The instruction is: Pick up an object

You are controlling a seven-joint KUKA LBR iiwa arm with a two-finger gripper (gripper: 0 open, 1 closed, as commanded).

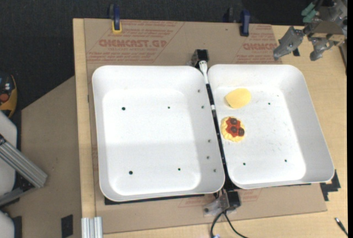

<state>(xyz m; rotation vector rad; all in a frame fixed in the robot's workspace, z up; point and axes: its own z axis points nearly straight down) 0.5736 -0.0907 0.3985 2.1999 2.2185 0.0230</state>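
Two small objects lie in the right bin (309, 121), near its left wall. One is a plain yellow rounded piece (237, 98). Just below it lies a yellow disc with dark red spots (233, 128), like a toy pizza. My gripper (303, 48) hangs at the upper right, above the bench beyond the right bin's far right corner, well away from both objects. Its two grey fingers (287, 43) are spread apart and open, with nothing between them.
The left bin (110, 121) sits beside the right one, with a black hinge strip (209, 104) between them. Blue clamps (115, 16) hold the brown board at its far edge. Cables lie at the front edge (220, 209).
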